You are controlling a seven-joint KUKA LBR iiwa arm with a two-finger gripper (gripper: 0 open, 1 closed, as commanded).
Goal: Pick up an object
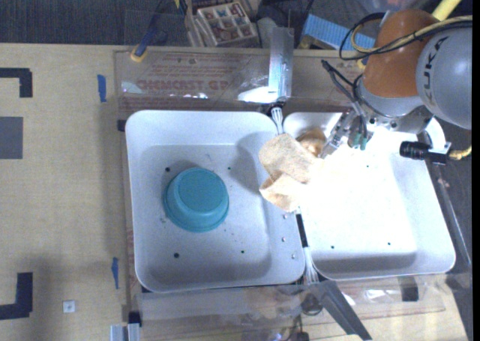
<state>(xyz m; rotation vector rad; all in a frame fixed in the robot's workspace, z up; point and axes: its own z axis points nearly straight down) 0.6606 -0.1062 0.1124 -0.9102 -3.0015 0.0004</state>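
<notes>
Two shallow white bins sit side by side on the surface. Left bin (142, 145): a teal bowl (196, 198) lies upside down near its middle. A tan cloth (285, 171) is draped over the shared rim between the bins, its upper end reaching into the right bin (375, 242). The gripper (346, 137) hangs over the right bin's far corner, just beside the cloth; whether it is closed or released cannot be told. Nothing is seen in its grasp.
</notes>
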